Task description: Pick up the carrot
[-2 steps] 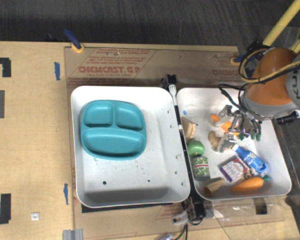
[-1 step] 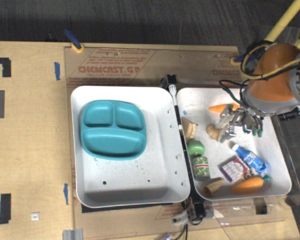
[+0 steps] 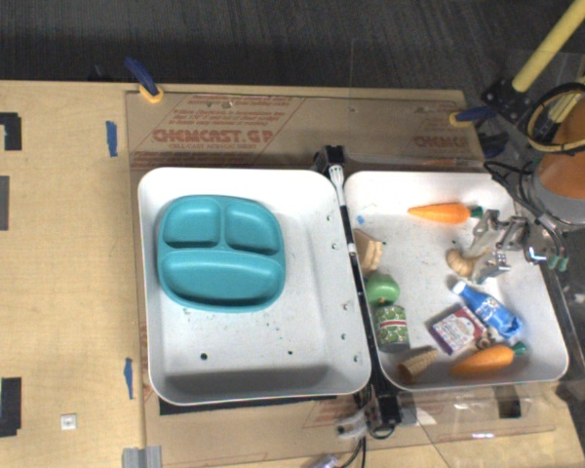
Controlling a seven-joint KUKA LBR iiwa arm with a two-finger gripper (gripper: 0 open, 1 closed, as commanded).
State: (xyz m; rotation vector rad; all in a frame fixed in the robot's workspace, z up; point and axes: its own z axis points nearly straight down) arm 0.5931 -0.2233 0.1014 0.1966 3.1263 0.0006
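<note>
In the right-hand shallow white plastic bin [image 3: 366, 195], near its far wall, the slim orange plastic carrot [image 3: 439, 214] with a small green top lies flat on the bin floor, pointing its tip toward the divider, so the pick has not been made. The metal two-finger pincer [image 3: 489, 245] hangs just beside the carrot's green end and a little nearer the camera, close above a small tan lump [image 3: 459, 260]; nothing sits between its prongs, and they look parted only a little, though the blur makes that a judgement. What is left, then, is the whole grasp and lift. The left white bin [image 3: 239, 359] carries a teal sectioned plate [image 3: 220, 251]. As for writing, the brown cardboard sheet [image 3: 214, 125] on the desk behind the bins bears red print reading roughly "CHEMCAST GP"; the labels on the small purple packet [image 3: 455, 331], the blue and white tube [image 3: 490, 312] and the green jar [image 3: 391, 325] are too small to read.
</note>
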